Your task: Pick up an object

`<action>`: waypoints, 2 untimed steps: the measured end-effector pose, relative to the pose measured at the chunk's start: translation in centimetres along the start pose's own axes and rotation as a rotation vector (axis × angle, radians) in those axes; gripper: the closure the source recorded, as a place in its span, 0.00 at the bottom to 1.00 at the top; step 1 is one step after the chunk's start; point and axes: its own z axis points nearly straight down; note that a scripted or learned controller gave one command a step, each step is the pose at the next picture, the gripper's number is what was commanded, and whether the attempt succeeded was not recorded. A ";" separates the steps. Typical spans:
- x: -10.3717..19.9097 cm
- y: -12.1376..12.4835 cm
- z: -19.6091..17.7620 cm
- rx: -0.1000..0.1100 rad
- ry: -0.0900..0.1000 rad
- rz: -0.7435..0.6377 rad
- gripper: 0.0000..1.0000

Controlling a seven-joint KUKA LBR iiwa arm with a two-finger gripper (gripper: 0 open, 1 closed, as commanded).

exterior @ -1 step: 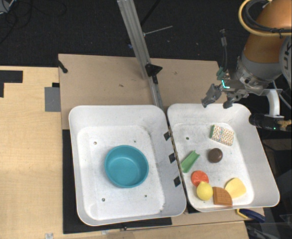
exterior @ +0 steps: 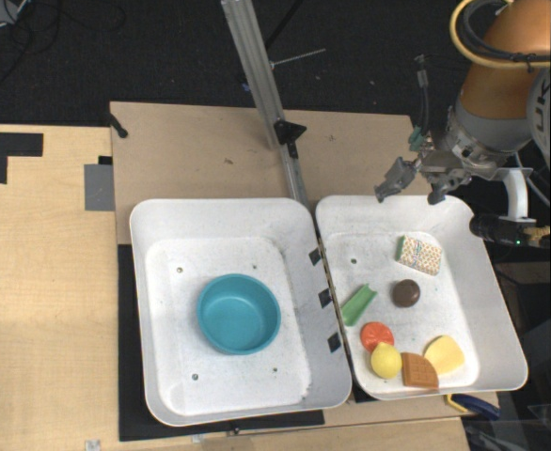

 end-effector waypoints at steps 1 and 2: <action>0.8 -0.2 4.7 0.003 0.000 0.001 0.00; 1.0 0.0 9.0 0.004 0.000 0.000 0.00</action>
